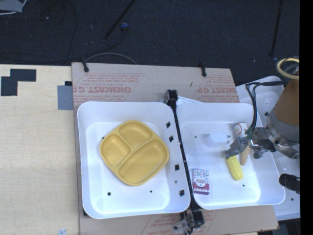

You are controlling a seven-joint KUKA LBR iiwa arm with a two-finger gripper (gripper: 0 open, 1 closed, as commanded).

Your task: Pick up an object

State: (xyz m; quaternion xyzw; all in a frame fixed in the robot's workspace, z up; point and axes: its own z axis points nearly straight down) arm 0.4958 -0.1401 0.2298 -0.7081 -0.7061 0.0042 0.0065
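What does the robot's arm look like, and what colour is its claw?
The arm is fat and round, with a brownish-orange band above a grey wrist part. A black cable loops beside it. The claw is small, made of dull grey metal with dark parts.

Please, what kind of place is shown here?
Probably a robotics lab bench for picking trials: two white bins, left and right, sit on cardboard, a gripper reaches in, and cables lie on the dark floor.
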